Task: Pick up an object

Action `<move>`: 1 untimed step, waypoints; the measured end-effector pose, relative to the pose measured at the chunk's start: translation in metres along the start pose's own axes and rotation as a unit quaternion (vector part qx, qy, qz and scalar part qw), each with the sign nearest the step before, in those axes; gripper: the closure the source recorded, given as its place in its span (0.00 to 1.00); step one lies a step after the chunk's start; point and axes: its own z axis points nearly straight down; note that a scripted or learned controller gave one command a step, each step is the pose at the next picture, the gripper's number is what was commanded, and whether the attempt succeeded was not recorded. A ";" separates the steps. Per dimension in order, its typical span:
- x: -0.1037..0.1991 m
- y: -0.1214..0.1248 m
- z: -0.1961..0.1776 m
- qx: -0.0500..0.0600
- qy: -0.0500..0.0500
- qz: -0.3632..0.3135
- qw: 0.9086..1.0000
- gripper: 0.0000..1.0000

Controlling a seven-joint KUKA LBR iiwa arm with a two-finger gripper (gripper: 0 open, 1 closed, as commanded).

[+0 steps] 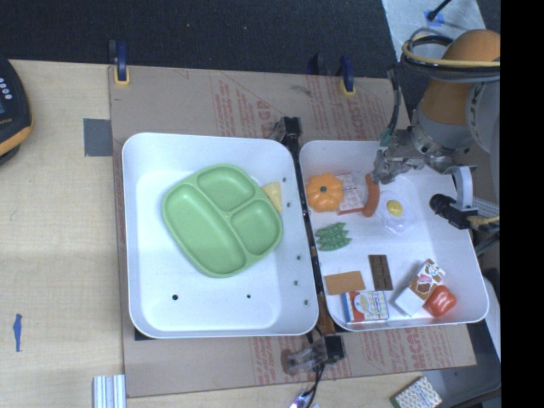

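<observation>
1. Left bin (153, 228): holds a green divided plate (223, 219); a pale yellow piece (273, 195) lies at the plate's right edge.
2. Right bin (463, 253): holds an orange pumpkin (325, 191), sausage (371, 195), green pea pod (332, 236), brown card (343, 282), small cartons (371, 305) and a red item (440, 301).
3. Gripper (389, 165): low over the right bin's far end, just beside the sausage; finger state cannot be determined.

Gripper (387, 167) fingertips too blurred to tell apart, green plate (223, 219) hides most of a pale yellow piece (272, 195), carton (417, 391) cut off by bottom edge (print unreadable), dark device (12, 109) cropped at left.
</observation>
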 end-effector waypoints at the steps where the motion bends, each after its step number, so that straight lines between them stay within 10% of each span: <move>1: 0.000 0.000 0.000 0.000 0.000 0.000 1.000 0.00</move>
